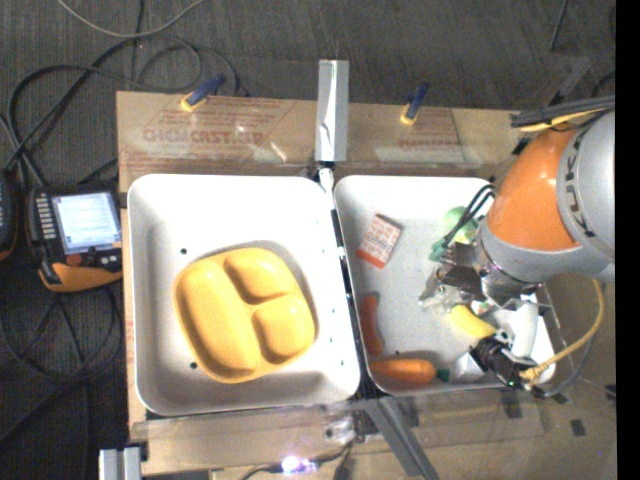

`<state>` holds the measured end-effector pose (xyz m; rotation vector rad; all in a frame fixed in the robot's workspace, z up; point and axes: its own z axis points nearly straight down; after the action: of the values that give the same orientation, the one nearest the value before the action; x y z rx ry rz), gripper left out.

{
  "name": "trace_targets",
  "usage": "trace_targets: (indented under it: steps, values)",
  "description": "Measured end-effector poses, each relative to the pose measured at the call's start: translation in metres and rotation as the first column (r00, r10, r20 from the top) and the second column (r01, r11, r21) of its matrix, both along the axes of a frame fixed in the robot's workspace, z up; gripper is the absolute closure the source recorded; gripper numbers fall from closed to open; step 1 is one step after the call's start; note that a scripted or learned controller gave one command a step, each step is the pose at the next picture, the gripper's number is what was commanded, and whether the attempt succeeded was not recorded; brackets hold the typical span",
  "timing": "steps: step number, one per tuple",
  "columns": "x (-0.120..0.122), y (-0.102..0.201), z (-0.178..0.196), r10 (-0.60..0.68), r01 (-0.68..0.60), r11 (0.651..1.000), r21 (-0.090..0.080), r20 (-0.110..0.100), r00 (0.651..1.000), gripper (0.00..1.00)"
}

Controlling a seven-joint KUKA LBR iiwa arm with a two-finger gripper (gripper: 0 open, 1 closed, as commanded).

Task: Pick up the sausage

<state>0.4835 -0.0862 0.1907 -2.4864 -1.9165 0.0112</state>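
Pretty even overhead light here; the white bins (240,193) are rendered bright, almost washed out. Soft shadows are cast under the yellow tray (247,313). The dark floor (80,28) is left dim, and everything's softened by grain and mild blur.

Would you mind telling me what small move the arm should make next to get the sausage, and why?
Probably shift the gripper toward the view's left. The sausage lies along the right bin's left wall, apart from the gripper, which sits further right near a yellow item. An orange carrot-like piece lies just below the sausage.
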Motion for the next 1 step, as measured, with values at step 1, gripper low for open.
trace_targets:
  steps: [1]
  values:
    - [-0.0001, 0.0485, -0.0082, -0.001, 0.001, 1.0, 0.002, 0.003, 1.0, 1.0]
